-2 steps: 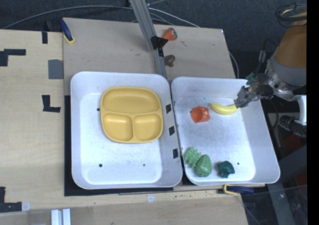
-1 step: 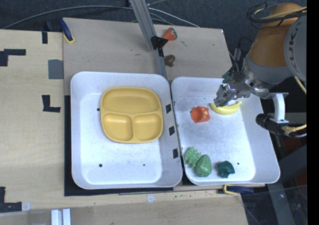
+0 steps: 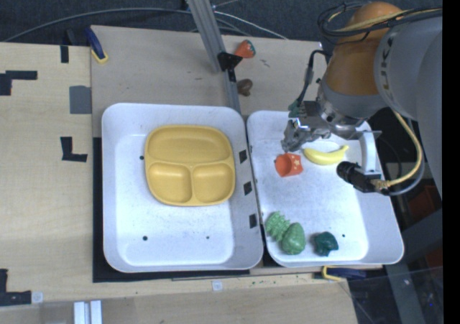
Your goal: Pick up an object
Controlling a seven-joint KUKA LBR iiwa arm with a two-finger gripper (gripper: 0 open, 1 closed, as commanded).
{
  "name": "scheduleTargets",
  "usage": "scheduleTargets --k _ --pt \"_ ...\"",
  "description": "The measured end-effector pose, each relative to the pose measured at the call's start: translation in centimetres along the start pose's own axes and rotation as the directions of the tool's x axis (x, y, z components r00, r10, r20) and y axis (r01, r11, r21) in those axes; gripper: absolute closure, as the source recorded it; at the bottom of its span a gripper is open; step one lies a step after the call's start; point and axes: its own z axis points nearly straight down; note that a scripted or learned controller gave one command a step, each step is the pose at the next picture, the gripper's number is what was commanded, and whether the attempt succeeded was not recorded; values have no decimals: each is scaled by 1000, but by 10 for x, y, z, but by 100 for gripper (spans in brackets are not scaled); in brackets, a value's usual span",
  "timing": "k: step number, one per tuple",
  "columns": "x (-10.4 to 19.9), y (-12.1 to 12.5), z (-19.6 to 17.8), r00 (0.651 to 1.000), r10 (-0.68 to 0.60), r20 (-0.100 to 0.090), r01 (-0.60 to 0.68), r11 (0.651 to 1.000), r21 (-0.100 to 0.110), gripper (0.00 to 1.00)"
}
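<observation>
Over the right bin (image 3: 381, 243), the hand (image 3: 293, 141) hangs low.
Its grip I cannot tell; red object (image 3: 289, 164) just below it, banana (image 3: 325, 154) beside, both in that bin.

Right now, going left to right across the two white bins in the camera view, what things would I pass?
Yellow divided tray → light green bumpy toy → dark green toy. The orange-red piece, the banana and the end effector overlap in that direction, so I leave them out.
</observation>
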Motion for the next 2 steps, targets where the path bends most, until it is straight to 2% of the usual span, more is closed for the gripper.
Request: scheduleTargets --k 2 --pt "109 26 -18 1000 -1 -1 1 1000 -3 100"
